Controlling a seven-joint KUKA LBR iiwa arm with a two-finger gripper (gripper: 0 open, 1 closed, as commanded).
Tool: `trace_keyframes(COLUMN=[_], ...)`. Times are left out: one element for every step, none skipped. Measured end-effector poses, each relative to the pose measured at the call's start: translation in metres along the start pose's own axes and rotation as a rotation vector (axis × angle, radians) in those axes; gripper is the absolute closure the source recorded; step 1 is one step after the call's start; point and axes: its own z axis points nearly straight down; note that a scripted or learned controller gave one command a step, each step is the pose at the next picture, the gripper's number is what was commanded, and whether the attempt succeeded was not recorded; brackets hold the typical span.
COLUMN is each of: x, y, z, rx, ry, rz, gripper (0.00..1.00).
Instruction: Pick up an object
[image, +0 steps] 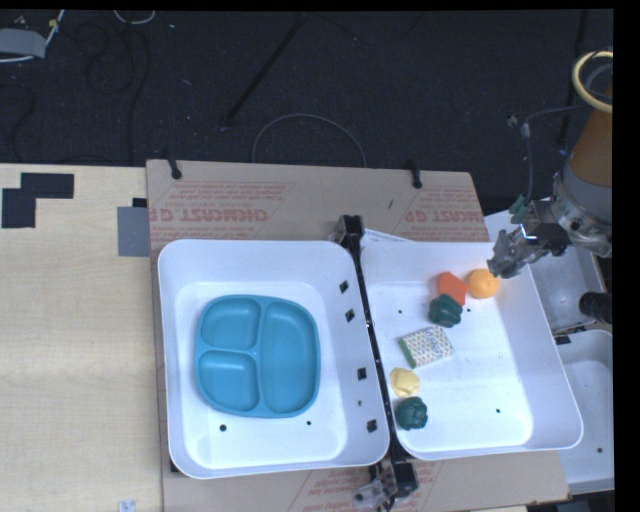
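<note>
Right now fingers (508, 256) hover at right bin (520, 420) rim by orange ball (483, 284); grip state can't tell.

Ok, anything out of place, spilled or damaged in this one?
Nothing stands out. The blue divided plastic plate lies flat in the left white bin; the small toy pieces sit loose in the right white bin, all inside its rim. The pincer hangs over that bin's far right edge.

The arm reaches in over the right bin's (520, 400) far right corner, its gripper (508, 255) hanging just above the rim.
</note>
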Motion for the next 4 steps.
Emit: trace_keyframes(x=[0.05, 0.1, 0.155, 0.215], y=[0.007, 0.015, 0.019, 0.03], z=[0.02, 0.039, 0.054, 0.064], rx=[0.004, 0.005, 0.004, 0.003], ry=[0.002, 0.002, 0.0, 0.001], rz=[-0.002, -0.002, -0.001, -0.003], gripper=[1.0, 1.0, 1.0, 1.0])
